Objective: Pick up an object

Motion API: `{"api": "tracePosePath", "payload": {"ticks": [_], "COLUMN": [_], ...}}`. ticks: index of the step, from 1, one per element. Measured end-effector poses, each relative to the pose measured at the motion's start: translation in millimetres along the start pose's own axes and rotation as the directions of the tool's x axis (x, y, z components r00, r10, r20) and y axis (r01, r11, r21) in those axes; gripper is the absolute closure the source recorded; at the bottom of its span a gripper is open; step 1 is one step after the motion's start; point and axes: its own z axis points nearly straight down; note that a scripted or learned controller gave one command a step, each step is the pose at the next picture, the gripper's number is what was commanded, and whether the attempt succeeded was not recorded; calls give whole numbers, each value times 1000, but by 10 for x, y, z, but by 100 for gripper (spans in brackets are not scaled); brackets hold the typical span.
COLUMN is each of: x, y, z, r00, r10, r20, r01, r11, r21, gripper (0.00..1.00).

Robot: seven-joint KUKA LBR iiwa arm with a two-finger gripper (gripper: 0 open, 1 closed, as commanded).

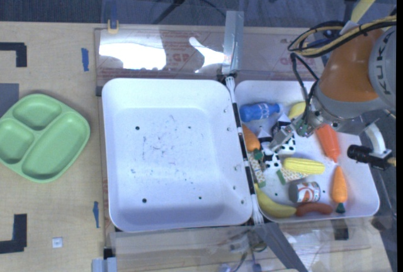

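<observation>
The claw [284, 136] hangs low in the right bin [368, 204], jaw state unreadable, with the corn cob [303, 167] just below it, its long axis running left-right.

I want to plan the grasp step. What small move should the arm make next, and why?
Probably a short, straight descent. The hand hangs in the right bin above the black-and-white spotted toy, with a corn cob and carrot crowded beside it. Nothing shows between its fingers, so drifting sideways risks bumping the neighbours.
</observation>
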Motion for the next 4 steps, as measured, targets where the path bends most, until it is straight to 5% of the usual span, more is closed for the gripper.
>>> {"api": "tracePosePath", "payload": {"ticks": [1, 2, 3, 4], "x": [-261, -290, -636, -967], "y": [104, 152, 755, 580], "z": [239, 77, -691, -2568], "r00": [996, 995, 998, 984], "r10": [93, 93, 56, 178], "r20": [10, 22, 1, 2], "r01": [-92, -92, -56, -178], "r11": [995, 995, 998, 984], "r21": [-32, -49, 0, 0], "gripper": [0, 100, 100, 100]}}
